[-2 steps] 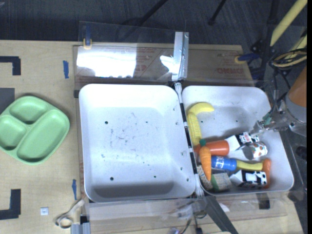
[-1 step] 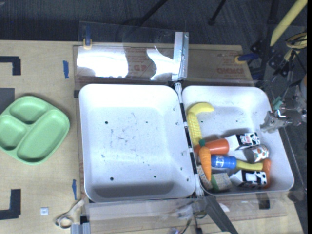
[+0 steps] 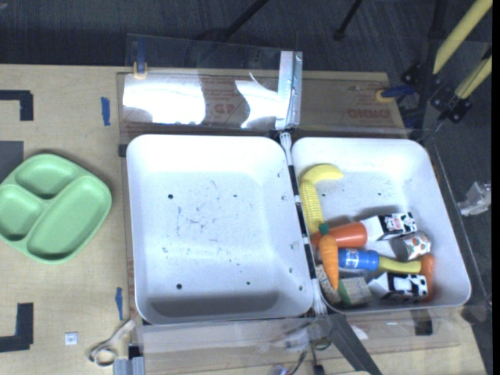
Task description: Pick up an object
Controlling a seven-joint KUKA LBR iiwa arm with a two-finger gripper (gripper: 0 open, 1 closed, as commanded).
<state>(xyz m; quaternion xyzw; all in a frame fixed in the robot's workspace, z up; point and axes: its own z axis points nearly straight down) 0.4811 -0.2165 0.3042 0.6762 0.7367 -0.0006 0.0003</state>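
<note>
Camera view, bench from above: two shallow white bins sit side by side, touching along a shared middle edge. Left bin shows a bare floor with faint scuff marks. Right bin holds every loose item, all crowded into its near-left portion.

Contents noted — a yellow banana curving at the far end of the pile, with a yellow corn cob just below it along the bin's left wall. An orange carrot lies beside the cob's near end, touching a blue-and-white bottle that lies on its side. An orange-capped piece rests just above that bottle. Two black-and-white cartons — one toward the far right of the pile, one at the near right.

Outside the bins: a green divided plate lies on the wooden bench, well to the left. A clear plastic sheet stands behind the left bin.

Jaw state: cannot tell.
</note>
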